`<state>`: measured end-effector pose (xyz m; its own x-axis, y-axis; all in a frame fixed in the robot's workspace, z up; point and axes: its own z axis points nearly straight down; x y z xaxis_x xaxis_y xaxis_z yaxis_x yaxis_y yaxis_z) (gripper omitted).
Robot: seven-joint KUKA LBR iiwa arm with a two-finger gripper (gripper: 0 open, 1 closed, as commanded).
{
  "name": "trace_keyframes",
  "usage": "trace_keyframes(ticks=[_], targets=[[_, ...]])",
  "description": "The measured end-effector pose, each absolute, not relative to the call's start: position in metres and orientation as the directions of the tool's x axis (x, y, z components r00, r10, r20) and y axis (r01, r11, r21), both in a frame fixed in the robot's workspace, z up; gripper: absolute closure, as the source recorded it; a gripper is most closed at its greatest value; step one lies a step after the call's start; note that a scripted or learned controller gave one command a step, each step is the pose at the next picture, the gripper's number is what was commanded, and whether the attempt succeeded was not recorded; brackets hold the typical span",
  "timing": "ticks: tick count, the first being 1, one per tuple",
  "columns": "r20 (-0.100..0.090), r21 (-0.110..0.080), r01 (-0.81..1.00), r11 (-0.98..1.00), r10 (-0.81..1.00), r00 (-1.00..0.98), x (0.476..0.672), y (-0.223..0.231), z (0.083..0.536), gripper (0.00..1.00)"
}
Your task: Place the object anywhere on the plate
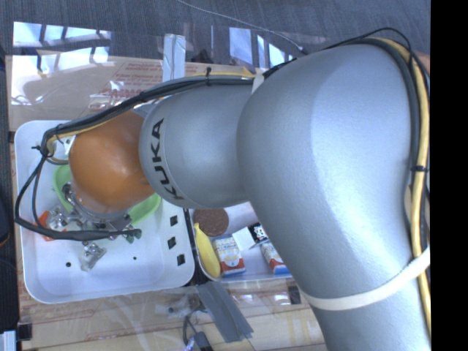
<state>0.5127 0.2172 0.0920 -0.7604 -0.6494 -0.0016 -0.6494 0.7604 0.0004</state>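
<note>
The green plate (148, 208) lies in the left bin (44, 280); only its right rim and a sliver at the left edge peek out from under the arm's orange band (106, 167). My gripper (91, 254) hangs below the wrist, over the bin floor just in front of the plate, and looks small and metallic. A small orange-red item (50, 219) sits by the plate's left edge, partly behind black cables. I cannot make out anything held in the gripper.
The big grey arm (307, 167) covers most of both bins. In the right bin (241, 273) I see a brown round object (213, 221), a yellow object (205, 254) and two small printed packets (231, 256). Black cables (29, 196) loop over the left bin.
</note>
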Motion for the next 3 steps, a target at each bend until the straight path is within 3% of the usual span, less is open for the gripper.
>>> trace_keyframes(ticks=[1,2,3], targets=[[-0.004,-0.003,-0.852,0.523,-0.852,-0.523,0.513,0.212,0.092,0.00],[-0.009,-0.003,-0.854,0.521,-0.854,-0.521,0.514,0.215,0.104,1.00],[-0.011,-0.008,-0.748,0.664,-0.748,-0.664,0.542,0.197,0.308,1.00]])
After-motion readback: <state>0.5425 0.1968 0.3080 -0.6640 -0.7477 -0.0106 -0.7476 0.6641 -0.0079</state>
